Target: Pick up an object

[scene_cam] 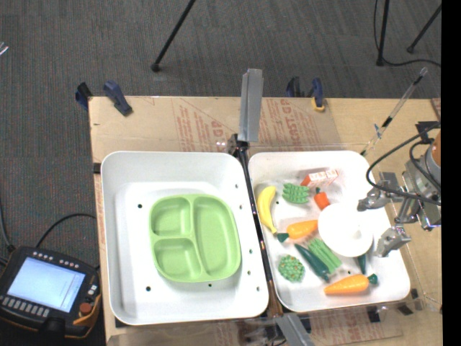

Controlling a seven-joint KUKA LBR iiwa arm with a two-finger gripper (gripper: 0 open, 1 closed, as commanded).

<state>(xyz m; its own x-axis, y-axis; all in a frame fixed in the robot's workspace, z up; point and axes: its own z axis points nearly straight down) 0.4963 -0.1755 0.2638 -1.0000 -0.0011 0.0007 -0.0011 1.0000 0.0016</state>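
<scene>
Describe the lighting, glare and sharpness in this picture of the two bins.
Camera view: even, soft overhead light, with only faint shadows under the green divided plate and the toys; the white round plate and the right bin's floor wash out nearly to pure white, so their edges merge; the tool at the right is slightly soft; the banana and the carrot read clearly; the carpet behind is dim.

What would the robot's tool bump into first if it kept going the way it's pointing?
Probably the round white plate. The tool sits at the right edge of the right white bin, its two fingers aimed left toward the plate. Its height above the plate is hard to judge, so it might pass over it.
</scene>
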